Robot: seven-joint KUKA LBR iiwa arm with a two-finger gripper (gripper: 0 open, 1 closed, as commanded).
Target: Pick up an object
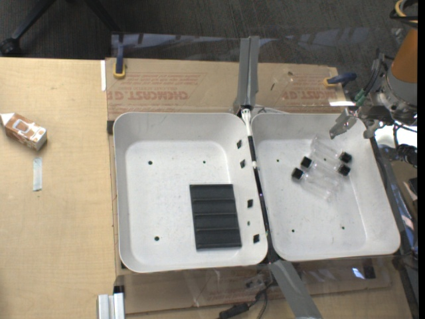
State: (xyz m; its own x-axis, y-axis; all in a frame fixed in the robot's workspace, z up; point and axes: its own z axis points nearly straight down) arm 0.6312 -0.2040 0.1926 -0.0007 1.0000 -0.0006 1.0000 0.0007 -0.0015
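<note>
While the gripper [346, 121] hangs over the right bin's [372, 244] far corner, I cannot tell how its jaws stand. My target, a clear toy car [323, 166] with black wheels, lies mid-bin. I judge its see-through body risks a misplaced, slipping grasp.

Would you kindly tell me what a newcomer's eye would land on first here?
Probably the dark ribbed rectangular block lying flat in the left white bin, low and right of centre. Next, the clear plastic object with small black wheels in the right white bin, with the gripper at that bin's upper right corner.
</note>
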